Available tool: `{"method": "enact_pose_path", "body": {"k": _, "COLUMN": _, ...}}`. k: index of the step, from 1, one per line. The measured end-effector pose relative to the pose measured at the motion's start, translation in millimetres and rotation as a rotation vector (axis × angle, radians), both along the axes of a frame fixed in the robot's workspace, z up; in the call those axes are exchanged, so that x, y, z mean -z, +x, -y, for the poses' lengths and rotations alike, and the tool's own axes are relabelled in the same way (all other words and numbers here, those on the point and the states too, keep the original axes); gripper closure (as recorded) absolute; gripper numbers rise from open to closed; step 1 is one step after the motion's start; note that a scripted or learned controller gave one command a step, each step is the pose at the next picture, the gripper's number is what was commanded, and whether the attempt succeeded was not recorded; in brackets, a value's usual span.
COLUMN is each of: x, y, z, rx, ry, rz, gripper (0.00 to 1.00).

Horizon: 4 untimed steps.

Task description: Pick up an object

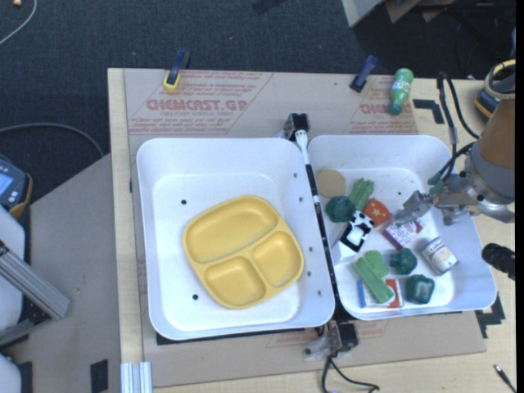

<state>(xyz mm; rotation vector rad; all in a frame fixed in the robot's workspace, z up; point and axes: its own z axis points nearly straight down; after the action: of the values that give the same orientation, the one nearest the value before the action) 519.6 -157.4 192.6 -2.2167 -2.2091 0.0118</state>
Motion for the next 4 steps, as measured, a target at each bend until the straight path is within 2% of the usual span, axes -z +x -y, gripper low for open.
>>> {"method": "enact_pose_path", "body": {"k": 1, "x": -7, "y": 3, "z": 0, "rx": -0.003, "ry": -0.003, "rz": 0.013, "gripper": 0.00}}
{"method": "enact_pose_path", "body": {"k": 2, "x": 48, "y": 12, "z": 1, "rx": -0.003, "ry": -0.001, "rz": 0.007, "gripper": 0.00}}
{"method": "enact_pose_path", "body": {"k": 3, "x": 85, "y": 13, "z": 2, "rx": -0.003, "ry": -0.005, "rz": 0.017, "gripper": 0.00}}
{"method": "enact_pose_path", "body": {"k": 4, "x": 77, "y": 13, "z": 1, "rx": -0.003, "ry": -0.005, "rz": 0.018, "gripper": 1.00}}
